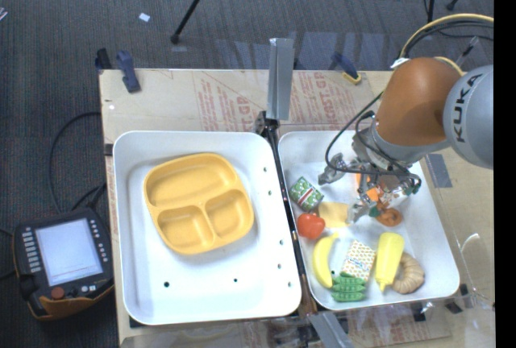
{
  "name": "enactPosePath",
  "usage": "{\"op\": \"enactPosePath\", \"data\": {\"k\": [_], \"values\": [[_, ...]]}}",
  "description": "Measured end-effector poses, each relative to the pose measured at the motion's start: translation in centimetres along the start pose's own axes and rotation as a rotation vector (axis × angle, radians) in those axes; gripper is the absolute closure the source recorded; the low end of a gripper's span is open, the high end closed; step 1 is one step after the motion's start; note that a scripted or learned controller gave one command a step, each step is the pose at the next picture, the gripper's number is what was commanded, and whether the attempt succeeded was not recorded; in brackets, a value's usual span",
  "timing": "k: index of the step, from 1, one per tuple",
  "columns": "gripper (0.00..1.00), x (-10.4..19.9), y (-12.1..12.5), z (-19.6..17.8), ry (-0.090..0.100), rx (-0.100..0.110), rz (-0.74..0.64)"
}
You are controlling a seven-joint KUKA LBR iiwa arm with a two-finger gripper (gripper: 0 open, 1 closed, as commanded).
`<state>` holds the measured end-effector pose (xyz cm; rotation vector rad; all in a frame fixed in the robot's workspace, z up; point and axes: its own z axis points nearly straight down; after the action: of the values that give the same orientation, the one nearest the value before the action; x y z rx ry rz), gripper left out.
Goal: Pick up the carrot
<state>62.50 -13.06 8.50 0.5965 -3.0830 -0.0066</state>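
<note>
Camera view: my pincer (pixel 377 197) is low over the right bin (pixel 439 225), at its upper middle, orange band of the arm above it. Something orange, which I take for the carrot (pixel 389 215), lies right under it; whether it sits between my fingers or merely beneath them I cannot tell, nor how wide they stand. Nearby: tomato (pixel 310 225), banana (pixel 322 259), corn cob (pixel 389 258). Left bin (pixel 129 258) bears a yellow divided plate (pixel 161 185).

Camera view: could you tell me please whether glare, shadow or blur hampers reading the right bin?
Camera view: even lighting, no strong glare on the right bin; the arm shades the area around the gripper, where the small orange carrot looks soft and hard to outline.
</note>
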Motion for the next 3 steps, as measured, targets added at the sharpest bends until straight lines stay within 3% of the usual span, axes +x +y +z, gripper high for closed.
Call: {"op": "enactPosePath", "data": {"k": [1,2,3], "values": [[1.0,-0.4,0.0,-1.4,-0.01,0.003,0.0],[1.0,3.6,-3.4,-3.4,-0.005,0.006,-0.315],[1.0,7.5,0.8,-0.1,0.0,0.001,-0.133]]}}
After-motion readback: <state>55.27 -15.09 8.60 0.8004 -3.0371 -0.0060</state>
